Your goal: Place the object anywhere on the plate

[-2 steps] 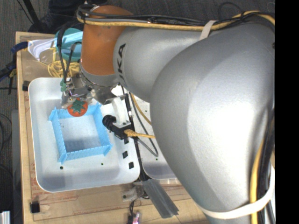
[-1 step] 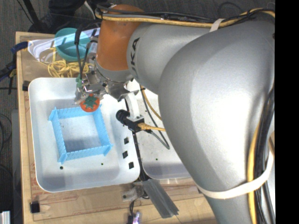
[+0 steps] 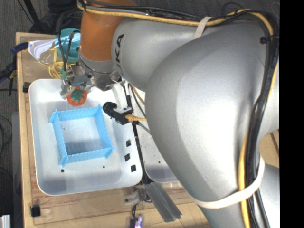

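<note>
A blue square plate (image 3: 57, 137) with a raised, ridged rim lies in the left white bin (image 3: 42, 127). My gripper (image 3: 74, 92) hangs over the bin's far part, just beyond the plate's far rim. A small orange-red round object (image 3: 76, 99) with a bit of green on it sits between the fingertips, and the gripper is shut on it. The object is level with the plate's far edge, toward its left corner, and outside the rim.
The grey arm covers most of the right bin (image 3: 159, 175). Behind the left bin lie a teal thing (image 3: 71, 36), a white cloth (image 3: 40, 46) and yellow cable. Small black squares (image 3: 128, 156) mark the left bin's right wall.
</note>
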You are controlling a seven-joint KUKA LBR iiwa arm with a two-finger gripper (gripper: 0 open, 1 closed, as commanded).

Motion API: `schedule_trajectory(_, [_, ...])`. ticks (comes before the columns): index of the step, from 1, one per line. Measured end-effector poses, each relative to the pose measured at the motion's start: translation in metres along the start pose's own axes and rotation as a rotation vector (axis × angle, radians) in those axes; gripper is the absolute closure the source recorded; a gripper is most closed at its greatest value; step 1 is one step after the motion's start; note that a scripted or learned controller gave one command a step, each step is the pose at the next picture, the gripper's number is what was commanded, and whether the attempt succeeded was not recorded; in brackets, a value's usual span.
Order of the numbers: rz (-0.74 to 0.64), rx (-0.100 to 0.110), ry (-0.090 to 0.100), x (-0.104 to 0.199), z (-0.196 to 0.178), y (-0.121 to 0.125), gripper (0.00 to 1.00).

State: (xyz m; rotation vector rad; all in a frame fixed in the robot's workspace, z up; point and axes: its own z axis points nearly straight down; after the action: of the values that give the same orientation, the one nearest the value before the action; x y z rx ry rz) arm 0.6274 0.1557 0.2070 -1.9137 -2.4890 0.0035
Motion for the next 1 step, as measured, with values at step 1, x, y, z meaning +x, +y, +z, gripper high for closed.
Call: schedule_trajectory(1, [0.03, 0.004, 0.0, -0.0387, -0.005, -0.0129, 1.0])
